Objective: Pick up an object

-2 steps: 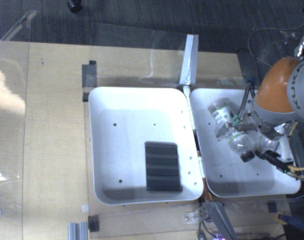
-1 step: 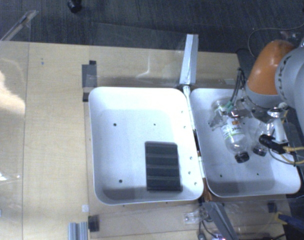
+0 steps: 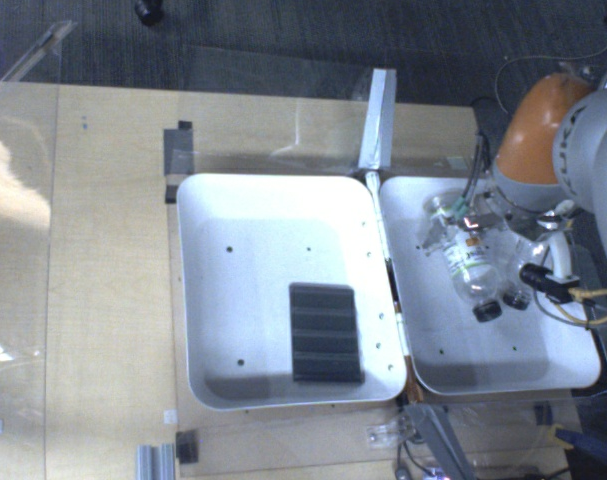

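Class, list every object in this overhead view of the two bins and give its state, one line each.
Black ribbed rectangular block: lying flat in the left white bin.
Clear plastic bottle: on its side in the right white bin.
Grey arm: reaching over the right bin.

A pale wooden bench carries two shallow white bins side by side; the left bin and right bin nearly touch along their inner rims; a grey metal post stands behind their junction; dark carpet lies beyond the bench.
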